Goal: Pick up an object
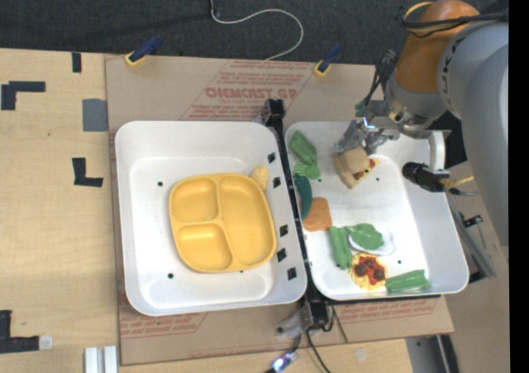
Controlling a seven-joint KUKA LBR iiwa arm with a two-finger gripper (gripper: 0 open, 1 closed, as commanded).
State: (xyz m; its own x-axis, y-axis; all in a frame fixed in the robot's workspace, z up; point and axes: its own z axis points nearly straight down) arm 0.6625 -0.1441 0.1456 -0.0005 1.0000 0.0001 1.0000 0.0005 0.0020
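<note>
My gripper (362, 141) hangs over the back of the right bin (430, 231), reaching in from the right. A tan toy food piece with a red spot (354, 168) lies directly under the gripper tip, touching or nearly touching it. I cannot make out whether it is gripped. Along the bin's left side lie a green leafy piece (302, 146), another green piece (308, 169), a dark teal piece (303, 192) and an orange-brown piece (317, 214).
The front of the right bin holds a green bean pod (340, 247), a white and green piece (366, 237), a pizza slice (369, 270) and a green pepper (407, 282). In the left bin (140, 198) sits a yellow divided plate (221, 222) with a small pale piece (260, 174) beside it.
</note>
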